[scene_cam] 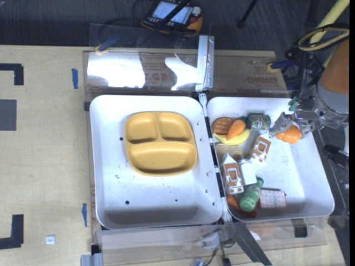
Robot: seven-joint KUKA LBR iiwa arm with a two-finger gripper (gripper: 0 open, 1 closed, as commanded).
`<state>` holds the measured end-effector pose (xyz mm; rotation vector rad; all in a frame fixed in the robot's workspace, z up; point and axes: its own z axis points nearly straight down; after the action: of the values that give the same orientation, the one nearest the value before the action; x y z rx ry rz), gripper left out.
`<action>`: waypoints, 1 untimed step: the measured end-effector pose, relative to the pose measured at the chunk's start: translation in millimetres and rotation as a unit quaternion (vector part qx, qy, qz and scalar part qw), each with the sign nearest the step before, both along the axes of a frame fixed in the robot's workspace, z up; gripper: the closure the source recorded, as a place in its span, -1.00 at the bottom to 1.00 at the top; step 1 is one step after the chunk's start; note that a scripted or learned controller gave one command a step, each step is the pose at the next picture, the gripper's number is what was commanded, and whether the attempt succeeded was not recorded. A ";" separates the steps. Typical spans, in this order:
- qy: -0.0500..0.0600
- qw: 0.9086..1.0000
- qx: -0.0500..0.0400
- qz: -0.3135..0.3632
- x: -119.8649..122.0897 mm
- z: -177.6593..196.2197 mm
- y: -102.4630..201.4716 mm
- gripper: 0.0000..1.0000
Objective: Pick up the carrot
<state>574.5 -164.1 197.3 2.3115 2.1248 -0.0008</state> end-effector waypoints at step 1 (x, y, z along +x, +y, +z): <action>-0.001 0.999 0.000 0.038 20.6 11.0 73.5 1.00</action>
<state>595.0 -90.6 208.2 2.2278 2.2108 0.0014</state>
